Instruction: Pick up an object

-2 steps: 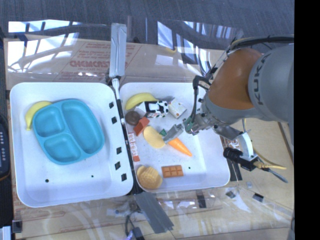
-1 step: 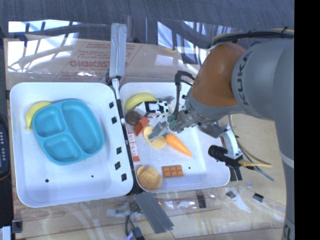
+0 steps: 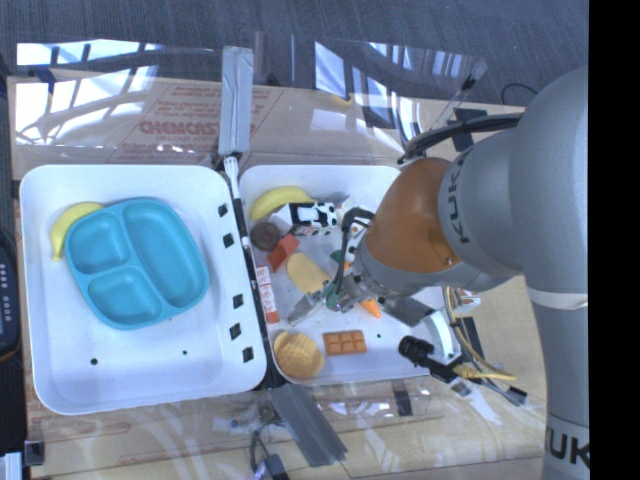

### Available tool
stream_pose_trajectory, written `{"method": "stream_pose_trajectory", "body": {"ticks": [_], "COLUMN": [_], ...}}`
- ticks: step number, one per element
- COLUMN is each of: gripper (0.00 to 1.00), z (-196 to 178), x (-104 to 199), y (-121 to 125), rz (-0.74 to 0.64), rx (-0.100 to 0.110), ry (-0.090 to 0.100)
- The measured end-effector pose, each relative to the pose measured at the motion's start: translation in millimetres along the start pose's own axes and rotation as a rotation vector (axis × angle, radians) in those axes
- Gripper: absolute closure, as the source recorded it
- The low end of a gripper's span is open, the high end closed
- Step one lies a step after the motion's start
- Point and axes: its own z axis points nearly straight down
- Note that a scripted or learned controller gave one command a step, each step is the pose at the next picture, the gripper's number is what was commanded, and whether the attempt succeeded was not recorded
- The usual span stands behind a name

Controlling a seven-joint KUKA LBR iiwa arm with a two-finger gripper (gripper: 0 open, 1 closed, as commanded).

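Two white bins sit side by side on the bench, and the grey arm (image 3: pixel 520 198) sweeps in from the right of the frame, its bulk over the right bin (image 3: pixel 385 363). Left bin (image 3: pixel 130 368) holds a blue divided tray (image 3: pixel 140 260) with a banana (image 3: pixel 68 223) tucked at its upper-left edge. At the centre of the right bin, the gripper (image 3: pixel 338 293) is down among the clutter (whether it grasps anything, I cannot tell). Candidates nearby: a second banana (image 3: pixel 278 199), a waffle cup (image 3: pixel 297 354), a yellowish wedge (image 3: pixel 306 272), a brown cracker (image 3: pixel 345 344). My advice: settle on one isolated piece, centre over it, then lift straight up.
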Motion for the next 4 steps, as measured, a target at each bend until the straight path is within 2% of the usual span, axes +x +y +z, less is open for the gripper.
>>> {"method": "stream_pose_trajectory", "body": {"ticks": [1, 2, 3, 4], "gripper": [0.00, 0.00, 0.00, 0.00], "z": [1, -101, -98, -154], "x": [-7, 62, 11, 36], "y": [47, 52, 104, 82], "rz": [0.046, 0.223, 0.183, -0.091], "rx": [0.000, -0.001, 0.003, -0.002], "ry": [-0.002, -0.003, -0.002, -0.004]}}
